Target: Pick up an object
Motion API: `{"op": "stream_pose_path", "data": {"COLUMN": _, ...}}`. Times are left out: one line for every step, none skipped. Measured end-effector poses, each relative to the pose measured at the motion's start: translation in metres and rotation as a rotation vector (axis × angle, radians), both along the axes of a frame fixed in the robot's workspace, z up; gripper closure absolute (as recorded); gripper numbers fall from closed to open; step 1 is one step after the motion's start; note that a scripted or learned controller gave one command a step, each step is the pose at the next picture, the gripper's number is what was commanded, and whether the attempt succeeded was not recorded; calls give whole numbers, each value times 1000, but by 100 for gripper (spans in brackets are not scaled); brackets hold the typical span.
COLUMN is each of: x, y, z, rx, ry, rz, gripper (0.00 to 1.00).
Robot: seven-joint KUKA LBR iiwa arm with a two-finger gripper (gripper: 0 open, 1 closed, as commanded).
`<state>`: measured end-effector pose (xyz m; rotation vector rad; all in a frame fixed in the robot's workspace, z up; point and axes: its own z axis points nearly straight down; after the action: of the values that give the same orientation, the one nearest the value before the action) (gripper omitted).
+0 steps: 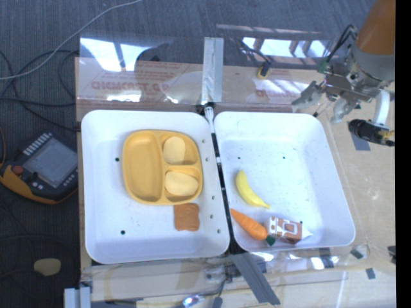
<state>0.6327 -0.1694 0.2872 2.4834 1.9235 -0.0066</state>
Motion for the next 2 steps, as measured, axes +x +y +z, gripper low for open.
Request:
{"op": "stream_pose_path", "data": {"x": -38, "y": -40, "z": -76, "rx": -1, "ry": 1, "rz": -116, "gripper": 0}}
{"op": "stream_pose_path", "data": {"x": 26, "y": -36, "z": -37, "rx": -3, "ry": -2, "rz": 156, "gripper": 0}}
